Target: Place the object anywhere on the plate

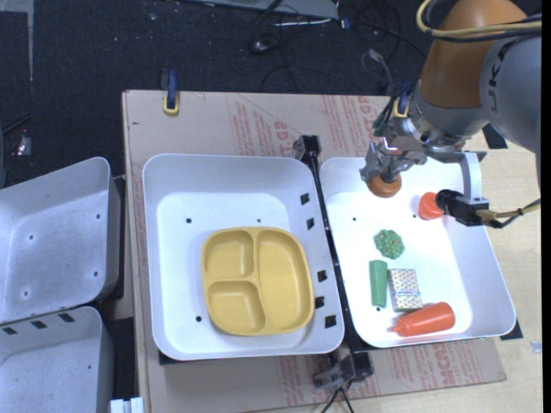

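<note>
White bins (172,231) on cardboard-topped bench (250,114); dark cabled floor (86,33).

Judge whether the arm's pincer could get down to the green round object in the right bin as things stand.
Probably yes. The green round object lies by itself on the bin floor with nothing on top, and the pincer hangs just beyond it over the same right bin.
</note>
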Motion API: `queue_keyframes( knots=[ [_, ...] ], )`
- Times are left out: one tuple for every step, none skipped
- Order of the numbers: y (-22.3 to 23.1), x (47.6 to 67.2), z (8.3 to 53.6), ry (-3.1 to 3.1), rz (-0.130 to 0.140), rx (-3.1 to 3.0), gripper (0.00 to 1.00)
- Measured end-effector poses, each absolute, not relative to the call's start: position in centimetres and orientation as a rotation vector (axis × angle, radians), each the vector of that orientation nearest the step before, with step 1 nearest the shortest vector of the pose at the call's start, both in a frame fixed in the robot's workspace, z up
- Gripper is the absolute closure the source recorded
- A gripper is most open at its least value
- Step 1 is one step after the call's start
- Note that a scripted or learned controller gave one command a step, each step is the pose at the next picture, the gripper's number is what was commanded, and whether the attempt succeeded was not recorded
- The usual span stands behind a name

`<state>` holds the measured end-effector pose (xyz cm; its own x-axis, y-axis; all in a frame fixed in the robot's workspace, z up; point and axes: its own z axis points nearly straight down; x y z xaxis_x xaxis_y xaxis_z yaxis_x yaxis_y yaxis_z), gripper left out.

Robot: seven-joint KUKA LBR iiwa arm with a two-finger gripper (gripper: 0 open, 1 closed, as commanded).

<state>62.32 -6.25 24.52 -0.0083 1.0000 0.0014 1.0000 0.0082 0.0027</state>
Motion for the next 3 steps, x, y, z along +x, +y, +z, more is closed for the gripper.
queue_keyframes(
  knots=[
    [-0.7,63.1,25.2,2.231,0.004,2.212,1.00],
    [5.3,63.2,25.0,2.231,0.003,2.212,1.00],
    [10.9,64.5,25.1,2.230,0.004,2.212,1.00]
  ],
)
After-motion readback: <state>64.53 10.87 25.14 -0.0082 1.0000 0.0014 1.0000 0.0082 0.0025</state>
